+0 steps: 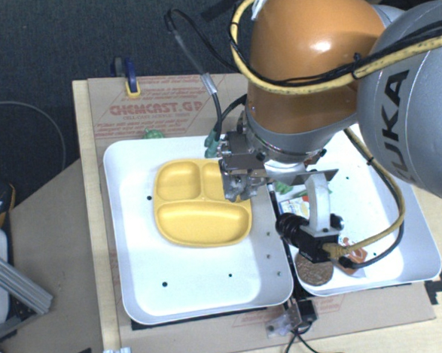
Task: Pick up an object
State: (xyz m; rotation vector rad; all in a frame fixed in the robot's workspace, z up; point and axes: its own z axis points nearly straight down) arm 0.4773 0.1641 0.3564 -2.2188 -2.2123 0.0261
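The hand point(238, 180) sits low over the right edge of the yellow divided plate point(200, 203), which lies in the left bin point(135, 238) toward its back right corner. Whether it is open or closed cannot be told; the arm point(311, 60) hides much of it. The likely trouble: the plate is shallow and smooth, so a pinch on its rim may slip, or merely tip it against the bin wall

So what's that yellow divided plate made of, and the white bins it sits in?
The yellow divided plate looks like moulded plastic: uniform colour, rounded compartment walls, soft matte sheen. The left white bin also seems plastic, smooth and slightly glossy with rounded corners; the right white bin looks the same.
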